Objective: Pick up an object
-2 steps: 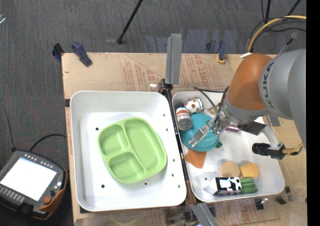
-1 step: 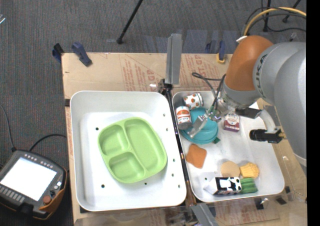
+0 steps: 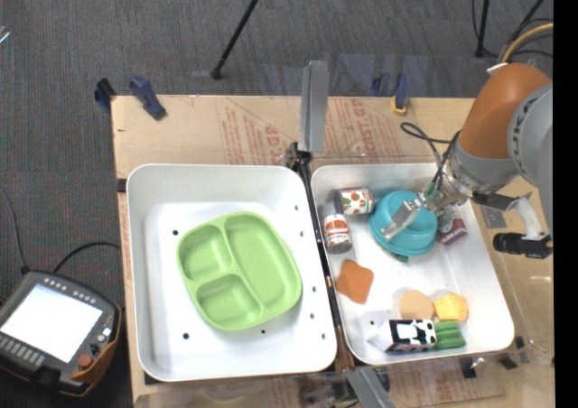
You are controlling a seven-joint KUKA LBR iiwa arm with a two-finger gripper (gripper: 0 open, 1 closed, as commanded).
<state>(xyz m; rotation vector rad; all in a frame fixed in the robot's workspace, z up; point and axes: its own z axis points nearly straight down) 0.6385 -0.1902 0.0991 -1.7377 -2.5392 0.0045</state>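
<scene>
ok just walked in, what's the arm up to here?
The arm has reached into the right bin, and its claw sits over the teal bowl, apparently going for it. The bowl is still down in the bin. Two small cans lie just left of it, with toy food along the near edge. The left bin holds a green divided plate.

A robotics lab. A plywood bench stands on grey carpet, its two bins held by clamps at 11 o'clock. Tripod legs rise at 12 o'clock, a teach pendant lies at 8 o'clock, and the arm enters at 3 o'clock.
</scene>
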